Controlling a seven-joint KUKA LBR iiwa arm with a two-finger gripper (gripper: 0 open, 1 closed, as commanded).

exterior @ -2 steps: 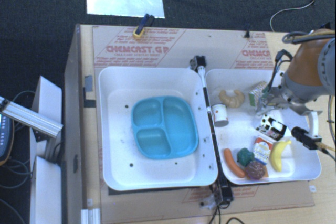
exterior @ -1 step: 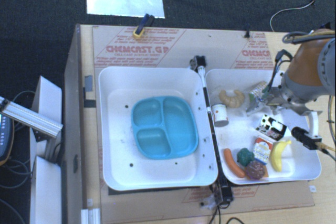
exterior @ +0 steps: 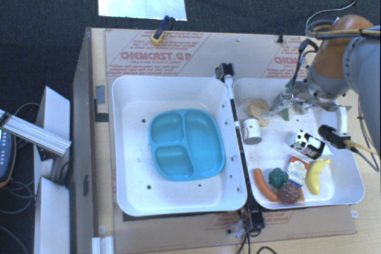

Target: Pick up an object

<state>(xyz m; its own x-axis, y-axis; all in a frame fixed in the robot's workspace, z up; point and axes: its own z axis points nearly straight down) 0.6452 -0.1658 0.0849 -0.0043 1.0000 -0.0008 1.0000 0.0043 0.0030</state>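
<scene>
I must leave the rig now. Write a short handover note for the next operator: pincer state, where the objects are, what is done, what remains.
Pincer: low in the right bin, near its far side, beside the tan piece. I cannot tell if it is open or shut.
Objects, all in the right bin: cup by the divider; banana, carrot, green item and dark red item at the near edge.
Left bin: blue divided tray.
Done: no object is seen lifted.
Left: grasp one object and lift it.
</scene>
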